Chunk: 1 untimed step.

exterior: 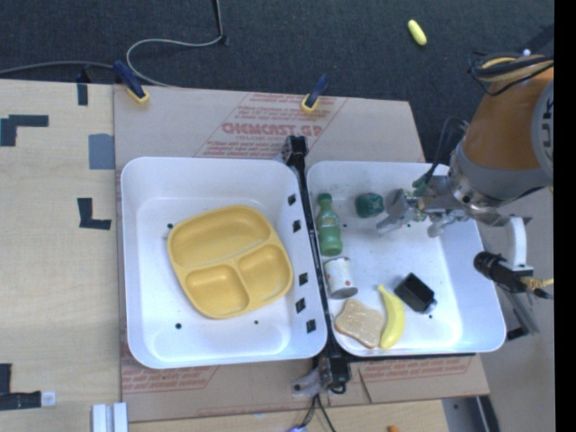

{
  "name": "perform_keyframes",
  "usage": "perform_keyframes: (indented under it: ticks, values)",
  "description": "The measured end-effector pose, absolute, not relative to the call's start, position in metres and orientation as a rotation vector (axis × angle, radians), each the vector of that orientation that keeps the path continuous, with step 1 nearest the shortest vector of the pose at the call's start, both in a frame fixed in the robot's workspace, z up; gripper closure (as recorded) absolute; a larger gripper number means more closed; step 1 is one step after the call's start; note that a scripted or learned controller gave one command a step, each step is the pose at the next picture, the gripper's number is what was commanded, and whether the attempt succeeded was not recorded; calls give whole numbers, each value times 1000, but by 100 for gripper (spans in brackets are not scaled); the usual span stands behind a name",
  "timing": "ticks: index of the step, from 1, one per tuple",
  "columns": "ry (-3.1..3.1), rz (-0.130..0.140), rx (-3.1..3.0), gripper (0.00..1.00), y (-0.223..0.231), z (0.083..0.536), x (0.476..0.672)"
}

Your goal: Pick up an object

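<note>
My gripper hangs over the upper middle of the right bin, open, with only white bin floor visible between its fingers. A small dark green object lies just left of the left finger. Along the bin's left wall lies a green bottle, and below it a white can. A slice of toast and a yellow banana rest near the front edge. A black block sits right of the banana, below the gripper.
The left bin holds a yellow divided plate. The grey-and-orange arm comes in from the right over the right bin's far corner. Black clips join the bins along the divider.
</note>
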<state>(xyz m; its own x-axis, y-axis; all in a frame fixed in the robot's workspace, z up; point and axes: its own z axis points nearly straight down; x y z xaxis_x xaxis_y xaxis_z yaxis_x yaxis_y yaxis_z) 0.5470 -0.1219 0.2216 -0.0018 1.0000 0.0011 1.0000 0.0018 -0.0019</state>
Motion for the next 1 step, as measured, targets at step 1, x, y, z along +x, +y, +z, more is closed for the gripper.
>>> perform_keyframes:
  ticks: [1]
  values:
    - [-2221, 3, -2217, 0, -93, 138, 583]
